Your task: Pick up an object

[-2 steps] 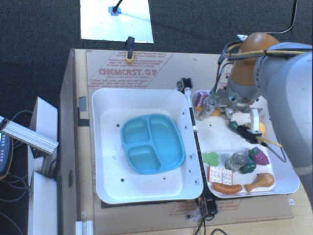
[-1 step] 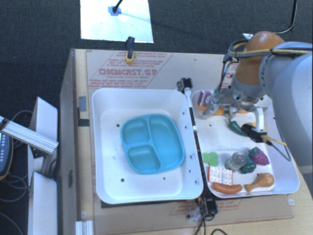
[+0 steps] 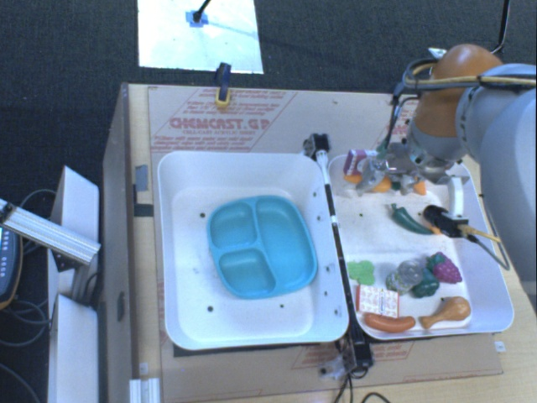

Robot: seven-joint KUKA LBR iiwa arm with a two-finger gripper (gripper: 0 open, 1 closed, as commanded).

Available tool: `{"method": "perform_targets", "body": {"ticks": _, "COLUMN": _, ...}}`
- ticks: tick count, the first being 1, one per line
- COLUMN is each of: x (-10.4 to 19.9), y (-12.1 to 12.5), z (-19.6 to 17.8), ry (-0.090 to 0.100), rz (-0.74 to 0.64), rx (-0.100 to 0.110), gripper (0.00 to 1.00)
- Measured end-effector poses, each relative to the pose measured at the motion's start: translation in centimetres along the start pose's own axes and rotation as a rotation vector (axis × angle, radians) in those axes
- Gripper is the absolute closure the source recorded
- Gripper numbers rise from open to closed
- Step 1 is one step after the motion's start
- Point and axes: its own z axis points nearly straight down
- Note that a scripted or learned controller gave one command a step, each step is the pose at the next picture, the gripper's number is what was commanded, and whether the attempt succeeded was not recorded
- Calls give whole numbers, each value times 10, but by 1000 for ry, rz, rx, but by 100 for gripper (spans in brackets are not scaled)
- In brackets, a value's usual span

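**Right bin, far corner: gripper low among toys**

Though you see the gripper (image 3: 375, 177) down in the right bin (image 3: 495, 309), you cannot tell how its fingers stand. Just beside it: small carton (image 3: 359, 161), orange pieces (image 3: 383, 185). Nearer: green pepper (image 3: 409, 218), grapes (image 3: 446, 268), sausage (image 3: 388, 322), drumstick (image 3: 447, 311). Left bin (image 3: 189, 309): blue divided plate (image 3: 262, 244).

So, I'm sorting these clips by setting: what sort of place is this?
Most likely a robotics lab's grasping test bench: a grey arm reaches over two white bins, the right one strewn with toy food such as a drumstick, the left holding a blue divided plate.
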Motion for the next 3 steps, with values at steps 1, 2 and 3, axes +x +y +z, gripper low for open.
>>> {"method": "perform_targets", "body": {"ticks": 1, "x": -35, "y": -1, "z": 9, "ry": 0, "rz": 0, "rx": 5, "gripper": 0}}
{"method": "perform_targets", "body": {"ticks": 2, "x": -56, "y": -2, "z": 21, "ry": 3, "rz": 2, "rx": 8, "gripper": 0}}
{"method": "perform_targets", "body": {"ticks": 3, "x": -21, "y": 0, "z": 20, "ry": -2, "rz": -3, "rx": 2, "gripper": 0}}
